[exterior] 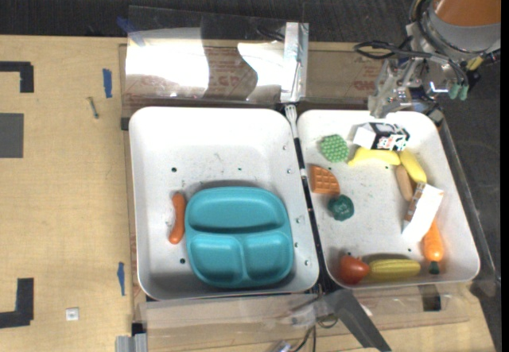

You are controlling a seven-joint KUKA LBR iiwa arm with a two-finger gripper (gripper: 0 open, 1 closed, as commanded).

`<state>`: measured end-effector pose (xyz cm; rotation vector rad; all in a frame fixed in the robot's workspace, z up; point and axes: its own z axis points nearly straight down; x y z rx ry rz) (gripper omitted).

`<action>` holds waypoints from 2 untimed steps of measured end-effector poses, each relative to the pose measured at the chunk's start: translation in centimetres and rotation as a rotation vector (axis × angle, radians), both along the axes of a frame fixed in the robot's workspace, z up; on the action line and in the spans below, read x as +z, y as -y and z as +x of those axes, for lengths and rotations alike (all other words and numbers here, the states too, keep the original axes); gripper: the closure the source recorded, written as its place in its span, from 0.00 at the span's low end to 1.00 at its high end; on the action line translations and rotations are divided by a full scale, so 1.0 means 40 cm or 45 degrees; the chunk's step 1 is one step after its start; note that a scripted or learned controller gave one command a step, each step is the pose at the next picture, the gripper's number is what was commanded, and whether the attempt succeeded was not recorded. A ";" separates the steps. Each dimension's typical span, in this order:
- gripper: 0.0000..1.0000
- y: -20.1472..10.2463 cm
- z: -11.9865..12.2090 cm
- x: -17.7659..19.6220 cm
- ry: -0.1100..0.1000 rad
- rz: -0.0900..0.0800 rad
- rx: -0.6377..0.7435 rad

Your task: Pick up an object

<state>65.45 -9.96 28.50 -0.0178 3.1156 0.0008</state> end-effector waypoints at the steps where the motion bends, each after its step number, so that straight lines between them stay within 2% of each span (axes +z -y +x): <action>1: 1.00 -0.095 0.035 -0.038 -0.024 0.002 -0.079; 2: 1.00 -0.252 -0.013 -0.047 -0.032 0.004 -0.165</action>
